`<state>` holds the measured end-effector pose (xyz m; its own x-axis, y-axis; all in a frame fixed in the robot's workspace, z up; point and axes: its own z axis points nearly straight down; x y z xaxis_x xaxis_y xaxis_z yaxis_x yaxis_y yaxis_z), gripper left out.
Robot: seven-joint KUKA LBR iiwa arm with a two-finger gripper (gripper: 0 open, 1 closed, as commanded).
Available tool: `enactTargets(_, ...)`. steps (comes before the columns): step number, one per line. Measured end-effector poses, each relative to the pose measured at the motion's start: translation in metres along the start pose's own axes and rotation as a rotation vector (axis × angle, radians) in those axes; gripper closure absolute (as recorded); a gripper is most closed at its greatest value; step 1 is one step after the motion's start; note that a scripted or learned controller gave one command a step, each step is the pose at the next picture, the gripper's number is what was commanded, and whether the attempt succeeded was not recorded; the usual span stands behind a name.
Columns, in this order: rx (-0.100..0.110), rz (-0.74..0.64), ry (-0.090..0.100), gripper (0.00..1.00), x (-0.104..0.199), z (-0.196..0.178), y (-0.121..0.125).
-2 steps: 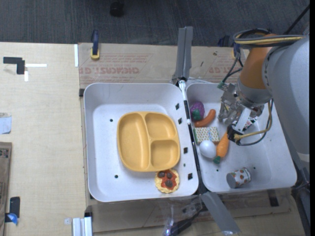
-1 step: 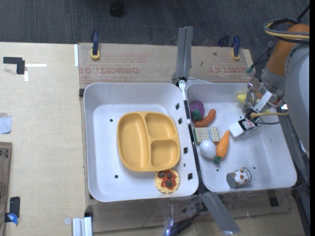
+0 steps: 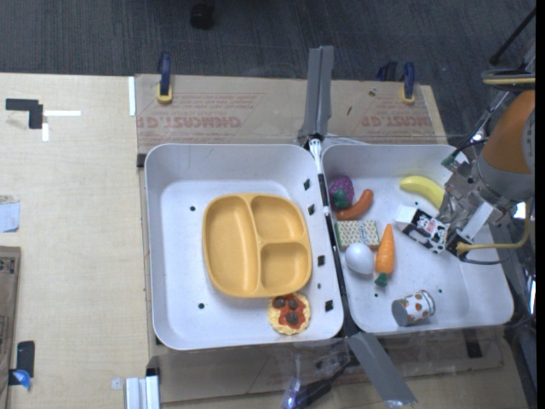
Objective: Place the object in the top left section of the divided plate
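Two white bins are sitting side by side on the table (image 3: 68, 228). The left bin (image 3: 157, 254) is carrying one yellow divided plate (image 3: 232, 245) and one small toy pizza (image 3: 289, 313), which is lying just beside the plate's near rim. The right bin (image 3: 485, 305) is holding seven toy foods, one of each: a purple bunch (image 3: 341, 189), a sausage (image 3: 355, 204), a banana (image 3: 422, 189), a waffle square (image 3: 357, 233), a white egg (image 3: 359, 258), a carrot (image 3: 386, 250) and a can (image 3: 414, 308) lying on its side.

The claw (image 3: 451, 216) is hanging over the right side of the right bin, near the banana; from where I am standing I cannot tell how far open it is, nor whether it is gripping anything.

The plate is lying flat in the middle of the left bin (three sections: one long, two smaller), a glossy rounded rectangle.
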<state>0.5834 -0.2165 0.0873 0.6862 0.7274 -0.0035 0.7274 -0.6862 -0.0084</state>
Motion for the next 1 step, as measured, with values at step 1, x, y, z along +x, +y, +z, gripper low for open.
enactTargets(1, -0.004, -0.100, -0.001, 1.00, 0.0215, -0.0709, 0.0236)
